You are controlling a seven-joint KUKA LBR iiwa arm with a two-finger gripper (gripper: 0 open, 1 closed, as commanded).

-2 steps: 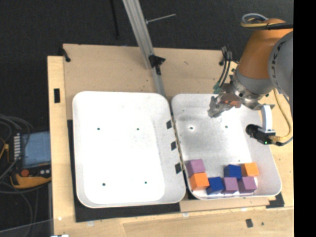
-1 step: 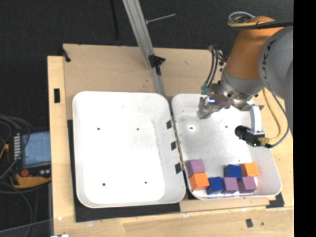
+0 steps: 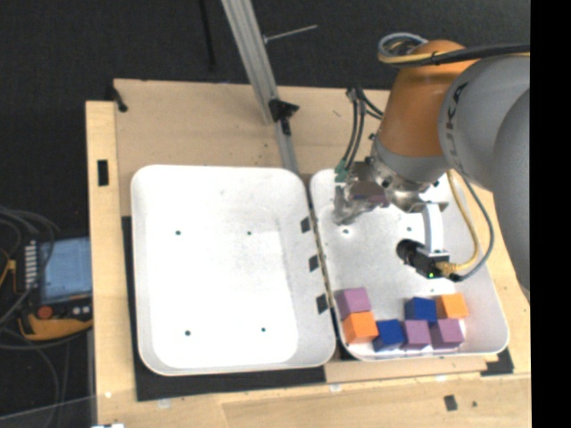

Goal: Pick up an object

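Note:
Several small blocks lie at the front of the right bin: a purple block above an orange block, a blue block, a purple block, another blue block, an orange block and a purple block. My gripper hangs over the back left part of the right bin, well behind the blocks. Nothing shows between its fingers.
The left bin sits beside the right one, with black clips along their shared edge. A metal pole slants up from behind the bins. A blue device and cables lie off the bench's left side.

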